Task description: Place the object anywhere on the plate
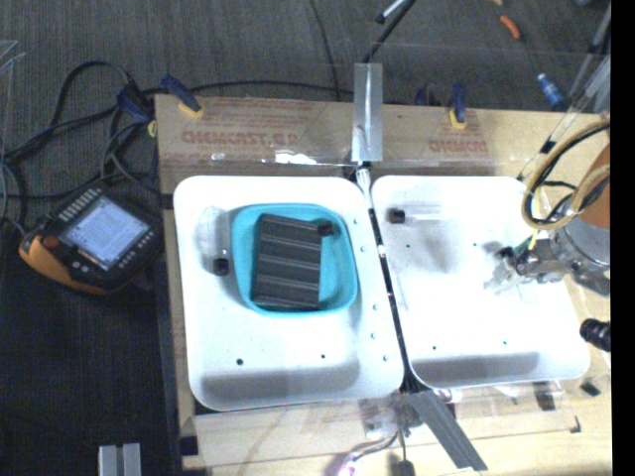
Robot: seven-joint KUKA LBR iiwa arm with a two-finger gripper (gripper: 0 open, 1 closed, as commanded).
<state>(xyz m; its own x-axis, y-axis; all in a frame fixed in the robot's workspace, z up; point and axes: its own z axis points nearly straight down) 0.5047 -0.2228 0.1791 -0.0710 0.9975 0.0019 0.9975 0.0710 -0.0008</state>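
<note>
Resting flat on blue plate [342,284], left bin [288,375] centre: dark ribbed block [288,261] — likely stiff, light; grasp across narrow sides. Gripper [518,263] state: cannot tell.

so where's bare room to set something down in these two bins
Right white bin: mostly bare between the small black block at its far-left corner and the pincer. Left white bin: crowded far half, where a dark ribbed slab covers the blue plate; near strip bare.

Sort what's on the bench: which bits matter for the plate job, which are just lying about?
Job:
blue plate
dark ridged block, lying on the plate
pincer

Lying about:
small black piece, right bin
clear object, left bin
handheld pendant, off the bench
</note>
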